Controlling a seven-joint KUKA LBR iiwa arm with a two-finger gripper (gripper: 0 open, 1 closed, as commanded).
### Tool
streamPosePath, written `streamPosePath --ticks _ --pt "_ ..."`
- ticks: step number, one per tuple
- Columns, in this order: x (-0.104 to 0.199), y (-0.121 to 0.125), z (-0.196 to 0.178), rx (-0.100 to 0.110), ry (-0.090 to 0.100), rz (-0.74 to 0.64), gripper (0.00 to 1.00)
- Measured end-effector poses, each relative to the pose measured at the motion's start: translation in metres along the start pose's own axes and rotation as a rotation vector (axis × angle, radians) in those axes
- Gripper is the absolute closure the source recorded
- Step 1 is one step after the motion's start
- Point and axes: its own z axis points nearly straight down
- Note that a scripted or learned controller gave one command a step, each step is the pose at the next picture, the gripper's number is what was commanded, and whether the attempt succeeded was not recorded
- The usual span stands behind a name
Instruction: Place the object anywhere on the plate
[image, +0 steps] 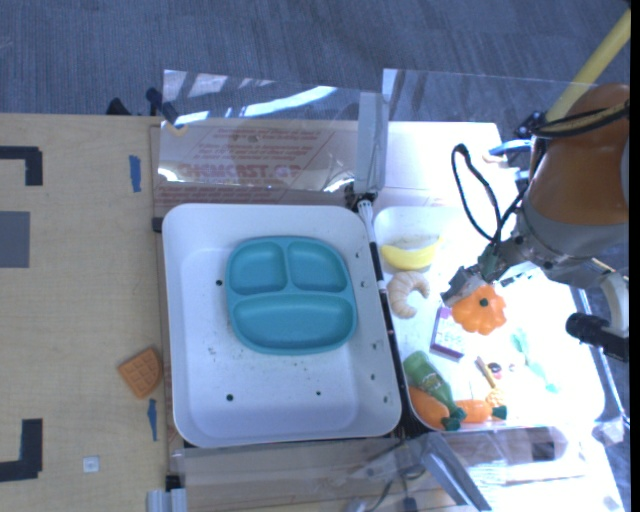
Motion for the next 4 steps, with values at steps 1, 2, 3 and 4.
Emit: streamPosePath --ticks 1,2,3,4 --pt "-0.003 0.088 -0.036 -0.005 0.0 -0.073 1.0" --pt "0.083 0.086 -0.021 -0.001 0.003 -0.508 1.0" --pt "0.181 0.082 -0.076 -0.009 0.001 -0.564 1.0" --pt "0.178 0.081 -0.074 -0.005 0.0 -0.56 0.0"
